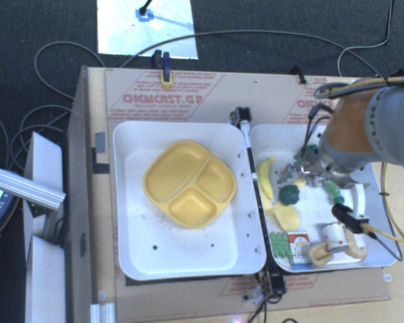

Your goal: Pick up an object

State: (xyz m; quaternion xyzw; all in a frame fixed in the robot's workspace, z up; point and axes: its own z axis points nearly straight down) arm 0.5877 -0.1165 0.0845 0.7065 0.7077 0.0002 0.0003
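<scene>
Two white bins sit side by side, and we read this as the reach step: the arm (370, 130) comes in from three o'clock over the right bin (374, 200), wrist bent down, with the gripper (297, 173) low above the bin's upper middle. We cannot tell how its tool stands; the metal parts blur together there. Nothing shows between them, so we judge that no object is yet picked. Candidates lie close: a dark green lump (289, 194) just at five o'clock of the gripper, a banana (265, 178) at nine o'clock along the bin's left wall, a pale yellow piece (287, 217) below at six. The left bin (131, 200) bears a yellow divided plate (188, 182). Next, we think, the gripper must settle over one item, likely the green lump, descend squarely and grip it before lifting.
</scene>
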